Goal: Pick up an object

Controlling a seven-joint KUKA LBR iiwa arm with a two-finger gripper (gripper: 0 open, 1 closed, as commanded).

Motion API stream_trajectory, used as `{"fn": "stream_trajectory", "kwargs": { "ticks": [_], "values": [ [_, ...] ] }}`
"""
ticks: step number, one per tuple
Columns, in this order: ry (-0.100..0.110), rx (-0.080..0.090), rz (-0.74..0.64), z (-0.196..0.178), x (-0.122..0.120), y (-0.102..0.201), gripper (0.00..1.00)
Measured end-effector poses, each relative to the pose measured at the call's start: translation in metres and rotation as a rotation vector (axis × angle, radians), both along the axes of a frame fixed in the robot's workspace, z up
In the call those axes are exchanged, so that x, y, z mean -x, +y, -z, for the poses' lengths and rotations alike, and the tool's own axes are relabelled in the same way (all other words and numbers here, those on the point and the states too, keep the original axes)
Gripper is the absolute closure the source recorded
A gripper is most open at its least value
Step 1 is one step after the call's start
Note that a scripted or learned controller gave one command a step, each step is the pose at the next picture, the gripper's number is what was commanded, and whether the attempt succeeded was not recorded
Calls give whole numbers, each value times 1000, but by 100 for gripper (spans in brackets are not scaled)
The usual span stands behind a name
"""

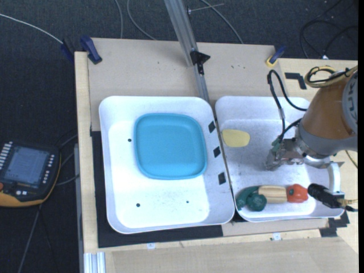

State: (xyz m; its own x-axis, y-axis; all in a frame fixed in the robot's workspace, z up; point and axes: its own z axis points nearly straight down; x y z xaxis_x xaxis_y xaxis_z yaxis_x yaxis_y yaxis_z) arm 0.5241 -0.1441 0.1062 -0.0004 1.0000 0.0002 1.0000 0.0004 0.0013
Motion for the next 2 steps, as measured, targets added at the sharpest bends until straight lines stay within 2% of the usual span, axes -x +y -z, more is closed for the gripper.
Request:
{"fn": "stream_trajectory", "kwargs": {
  "ticks": [1,2],
  "values": [
    [-3,1,1,-52,-4,-10,100],
    [-4,1,0,-104,5,-12,100]
  ]
}}
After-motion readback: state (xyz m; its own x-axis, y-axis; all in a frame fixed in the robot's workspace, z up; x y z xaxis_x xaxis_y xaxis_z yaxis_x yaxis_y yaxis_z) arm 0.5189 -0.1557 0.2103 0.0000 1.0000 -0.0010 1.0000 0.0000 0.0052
